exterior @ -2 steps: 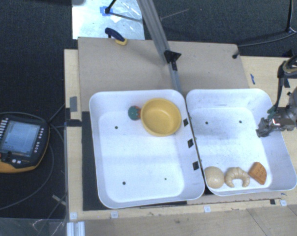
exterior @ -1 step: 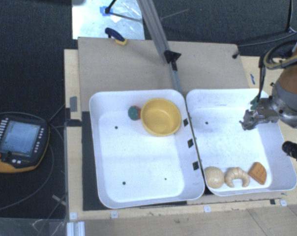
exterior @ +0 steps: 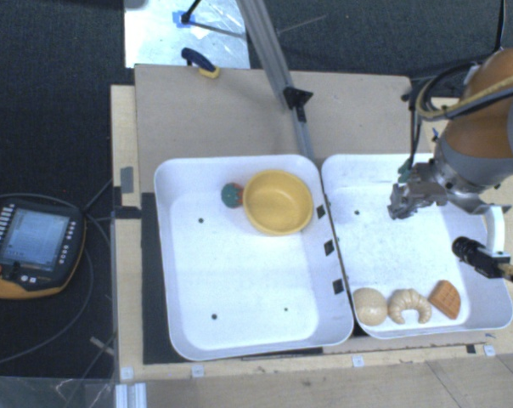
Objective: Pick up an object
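Hovering over the upper part of the right bin (exterior: 494,313), the end effector (exterior: 404,204) carries nothing that can be seen, and whether it is released or clenched cannot be told from this slant. Well below it, along the bin's near wall, three objects lie in a row. The round bun (exterior: 369,306) sits below and slightly left. The croissant (exterior: 409,305) is just beside it, its long axis running left to right and its tips curling toward the near wall. The waffle (exterior: 444,298) lies below and to the right, tilted on a diagonal. Far to the left, in the left bin (exterior: 239,313), a yellow bowl (exterior: 278,202) touches a small green ball (exterior: 232,195).
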Tool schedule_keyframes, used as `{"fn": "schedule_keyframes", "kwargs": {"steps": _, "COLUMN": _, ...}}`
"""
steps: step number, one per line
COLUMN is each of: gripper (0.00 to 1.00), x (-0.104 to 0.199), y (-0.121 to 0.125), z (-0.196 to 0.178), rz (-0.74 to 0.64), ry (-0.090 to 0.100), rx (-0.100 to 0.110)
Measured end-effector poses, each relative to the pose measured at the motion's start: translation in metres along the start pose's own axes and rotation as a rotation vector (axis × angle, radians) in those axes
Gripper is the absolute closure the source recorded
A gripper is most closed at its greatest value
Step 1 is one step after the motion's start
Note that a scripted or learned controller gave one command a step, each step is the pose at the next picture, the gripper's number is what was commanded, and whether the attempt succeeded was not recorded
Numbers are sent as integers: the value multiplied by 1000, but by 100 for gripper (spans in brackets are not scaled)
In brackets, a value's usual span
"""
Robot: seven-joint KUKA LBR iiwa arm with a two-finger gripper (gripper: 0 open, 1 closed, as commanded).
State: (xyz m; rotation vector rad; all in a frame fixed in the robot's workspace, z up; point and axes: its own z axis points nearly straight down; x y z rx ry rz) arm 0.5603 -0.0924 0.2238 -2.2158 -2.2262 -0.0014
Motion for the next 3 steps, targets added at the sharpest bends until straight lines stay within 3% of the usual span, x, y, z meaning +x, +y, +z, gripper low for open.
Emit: {"fn": "schedule_keyframes", "kwargs": {"steps": 3, "gripper": 100, "x": 160, "y": 71, "z": -10, "rz": 0, "ry": 0, "rx": -2}}
